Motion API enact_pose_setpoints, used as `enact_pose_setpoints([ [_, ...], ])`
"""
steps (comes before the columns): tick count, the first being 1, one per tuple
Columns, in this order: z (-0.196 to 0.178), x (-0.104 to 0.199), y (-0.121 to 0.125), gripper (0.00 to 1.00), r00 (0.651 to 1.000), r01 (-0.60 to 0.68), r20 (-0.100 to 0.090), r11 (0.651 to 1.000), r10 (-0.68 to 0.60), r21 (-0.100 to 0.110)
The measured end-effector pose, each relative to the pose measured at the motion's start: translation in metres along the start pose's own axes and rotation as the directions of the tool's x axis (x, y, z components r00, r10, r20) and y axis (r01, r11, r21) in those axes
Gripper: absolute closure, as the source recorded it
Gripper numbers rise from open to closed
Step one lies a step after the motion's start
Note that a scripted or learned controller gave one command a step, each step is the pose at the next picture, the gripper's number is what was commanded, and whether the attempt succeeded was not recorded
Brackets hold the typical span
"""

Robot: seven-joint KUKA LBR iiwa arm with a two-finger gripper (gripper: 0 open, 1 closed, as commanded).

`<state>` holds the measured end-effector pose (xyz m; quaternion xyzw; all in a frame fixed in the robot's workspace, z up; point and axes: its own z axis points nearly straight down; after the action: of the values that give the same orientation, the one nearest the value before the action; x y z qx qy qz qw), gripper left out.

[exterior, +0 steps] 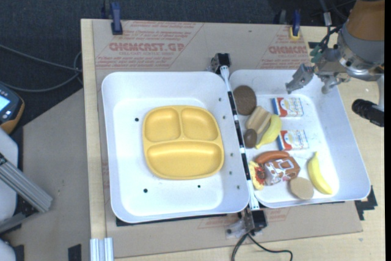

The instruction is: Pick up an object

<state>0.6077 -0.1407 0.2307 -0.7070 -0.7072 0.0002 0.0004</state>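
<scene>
My gripper (309,87) hangs over the far part of the right bin (351,150), open, with nothing between its fingers. Just below it lies a small white carton (287,107), and a second carton (294,139) lies nearer the front. Left of these are a brown round piece (244,99), a tan block (258,120) on a yellow piece (272,131), and a small brown lump (250,138). At the front lie a sausage (272,157), a red packet (278,172), a tan disc (300,187) and a banana (319,174).
A yellow divided plate (182,142) sits in the middle of the left bin (119,131). Blue clamps (114,14) hold the board at the back. The arm's orange band (366,18) rises at the right edge.
</scene>
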Motion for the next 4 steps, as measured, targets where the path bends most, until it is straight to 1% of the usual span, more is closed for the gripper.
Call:
enact_pose_setpoints([
  [1,0.133,0.005,-0.009,0.00,1.000,0.000,0.002,1.000,0.001,-0.006],
  [2,0.125,0.005,-0.009,1.00,1.000,-0.001,0.001,1.000,0.001,-0.005],
  [3,0.126,0.005,-0.009,0.00,1.000,-0.001,0.001,1.000,0.001,-0.004],
  [4,0.141,0.015,-0.057,0.00,1.000,-0.001,0.005,1.000,0.001,-0.016],
])
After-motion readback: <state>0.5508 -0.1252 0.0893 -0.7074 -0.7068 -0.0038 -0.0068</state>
